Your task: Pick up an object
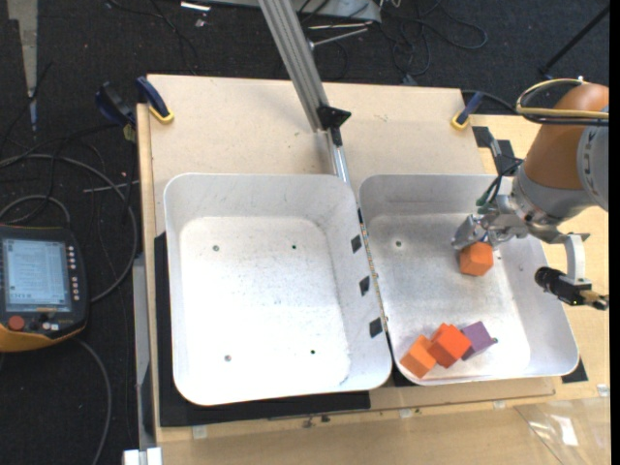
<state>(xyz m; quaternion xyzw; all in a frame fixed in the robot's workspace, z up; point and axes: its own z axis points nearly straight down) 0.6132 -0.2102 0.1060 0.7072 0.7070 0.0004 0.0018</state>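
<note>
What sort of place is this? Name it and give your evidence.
Probably a robotics lab test bench: two white bins clamped on a board, a teach pendant at the left, and loose cables across the dark floor.

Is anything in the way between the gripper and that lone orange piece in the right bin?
Nothing visible. The gripper sits directly over the orange piece, and the other blocks lie apart near the right bin's front edge.

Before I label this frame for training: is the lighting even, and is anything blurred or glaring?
Camera view: soft, even light, faint shadows under the orange block and the cluster of blocks; mild sheen on the right bin, no harsh glare; the gripper looks slightly soft; straight edges bow little.
</note>
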